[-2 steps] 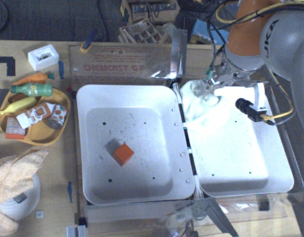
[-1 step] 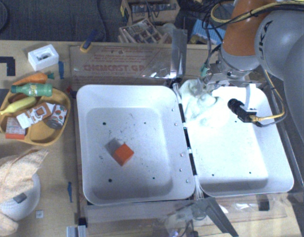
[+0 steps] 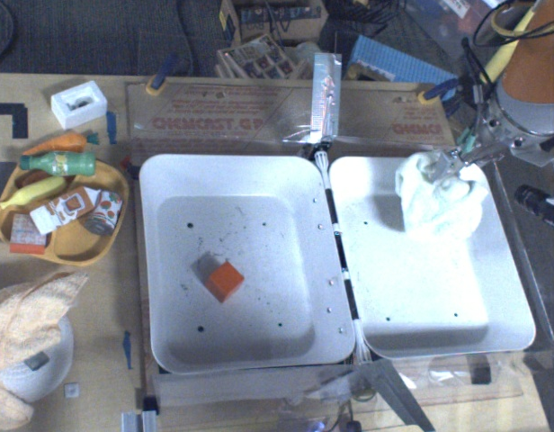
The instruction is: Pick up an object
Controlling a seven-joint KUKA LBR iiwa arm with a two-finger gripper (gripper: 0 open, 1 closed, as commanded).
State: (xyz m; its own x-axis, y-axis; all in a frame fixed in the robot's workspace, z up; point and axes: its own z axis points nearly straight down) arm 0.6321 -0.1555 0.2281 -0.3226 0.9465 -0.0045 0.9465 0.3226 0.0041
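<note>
Two white bins side by side on the tabletop [image 3: 25, 93], left bin [image 3: 151, 241] and right bin [image 3: 439, 313], edges touching along the middle seam. Inside the left bin, toward its near half and a little left of centre: an orange cube [image 3: 227, 282], lying alone on the floor, well apart from every wall. Inside the right bin, at its far right corner: a crumpled white cloth [image 3: 439, 212], bunched up in a heap against the back wall. Directly over the top of that heap, touching or nearly touching it: the pincer [image 3: 445, 165], hanging from the arm [image 3: 529, 70] that reaches in from the right. Whether clenched or released, cannot tell, with metal and white folds blurring together; no telling either whether any cloth is caught. Well apart from the cube, a whole bin away.

Left of the bins, a yellow bowl [image 3: 70, 255] holding a green bottle [image 3: 59, 163], a banana [image 3: 30, 192] and some packets. Beyond the bowl, a small white box [image 3: 79, 103]. Near the front left corner, a beige rag [image 3: 25, 309].
</note>
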